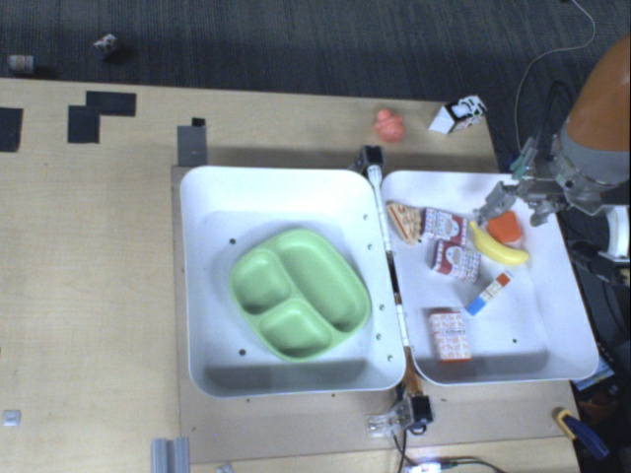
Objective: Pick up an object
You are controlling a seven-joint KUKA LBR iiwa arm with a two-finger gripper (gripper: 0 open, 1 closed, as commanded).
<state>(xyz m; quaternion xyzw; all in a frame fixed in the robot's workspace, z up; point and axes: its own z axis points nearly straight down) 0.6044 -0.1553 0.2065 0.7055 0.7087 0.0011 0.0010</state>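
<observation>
Camera view: my gripper (523,197) hangs over the right bin (572,294), fingers spread and gripping nothing; the banana (498,247) lies just below-left of it, long axis slanting across the bin.

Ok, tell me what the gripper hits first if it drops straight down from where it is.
Most likely the banana or the orange object beside it: the gripper hangs right over their upper ends in the right bin. Its height is hard to judge from this slanted view, so which one comes first is uncertain.
</observation>
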